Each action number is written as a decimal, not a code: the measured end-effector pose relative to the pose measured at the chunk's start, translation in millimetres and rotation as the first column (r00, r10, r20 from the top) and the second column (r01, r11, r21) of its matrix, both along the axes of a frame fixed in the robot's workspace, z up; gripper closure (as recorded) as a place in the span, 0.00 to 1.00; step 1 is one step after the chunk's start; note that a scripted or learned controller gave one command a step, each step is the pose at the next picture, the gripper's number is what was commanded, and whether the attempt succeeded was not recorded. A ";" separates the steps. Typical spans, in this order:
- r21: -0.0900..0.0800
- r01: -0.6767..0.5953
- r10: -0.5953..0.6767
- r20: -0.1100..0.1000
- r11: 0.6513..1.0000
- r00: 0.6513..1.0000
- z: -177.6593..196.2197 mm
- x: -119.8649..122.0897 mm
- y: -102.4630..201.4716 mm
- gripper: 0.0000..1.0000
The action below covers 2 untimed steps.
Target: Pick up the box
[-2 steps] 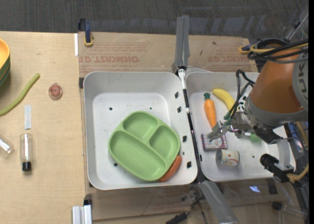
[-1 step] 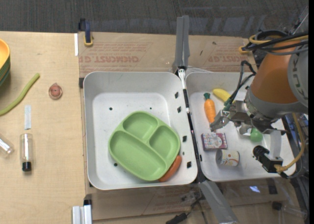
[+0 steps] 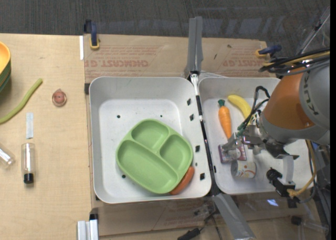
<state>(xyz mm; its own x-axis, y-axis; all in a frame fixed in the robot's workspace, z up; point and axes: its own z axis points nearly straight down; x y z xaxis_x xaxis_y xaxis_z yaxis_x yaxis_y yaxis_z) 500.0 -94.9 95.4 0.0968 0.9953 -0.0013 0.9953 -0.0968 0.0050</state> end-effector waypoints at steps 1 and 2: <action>0.001 -0.211 0.211 -0.007 0.977 0.977 95.2 -22.4 13.3 0.00; 0.003 -0.267 0.267 -0.009 0.964 0.964 17.4 -23.8 -0.7 0.00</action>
<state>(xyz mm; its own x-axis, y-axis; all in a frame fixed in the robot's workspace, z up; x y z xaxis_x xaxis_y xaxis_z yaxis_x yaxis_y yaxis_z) 476.3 -95.6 112.9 -0.1724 0.9850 0.0009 0.9850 0.1724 -0.0040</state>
